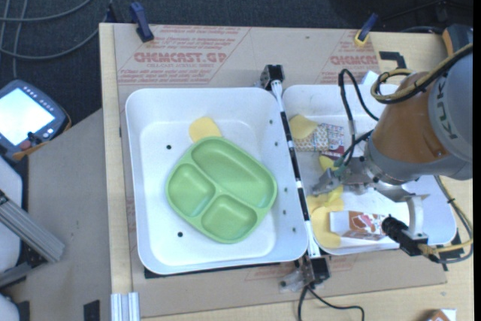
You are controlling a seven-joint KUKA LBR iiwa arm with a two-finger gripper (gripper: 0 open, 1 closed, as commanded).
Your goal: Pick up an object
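1. The arm [421, 131] reaches in from the right and hangs low over the right bin [301, 98]. The gripper [331, 180] sits near that bin's left wall, among the clutter.
2. Claw state: cannot tell. The wrist body and the objects beneath it mask the tip.
3. Candidate objects lie in the right bin: a printed packet [327, 137] toward the far side, yellow pieces [302, 127] beside it, a yellow piece [331, 199] just below the gripper, and a red-and-white packet [364, 225] at the near edge.
4. To do the step well, commit to one item, probably the yellow piece nearest the tip. Centre over it, descend vertically, and close only once it lies between the jaws.
5. Obstructions: the bin's left wall and the black divider [289, 154] crowd the approach. Neighbouring items touch or overlap, so a double grab or a slip is likely.
6. The left bin [143, 116] holds a green compartment tray [220, 189] and a yellow piece [203, 128] behind it, well apart from the gripper.
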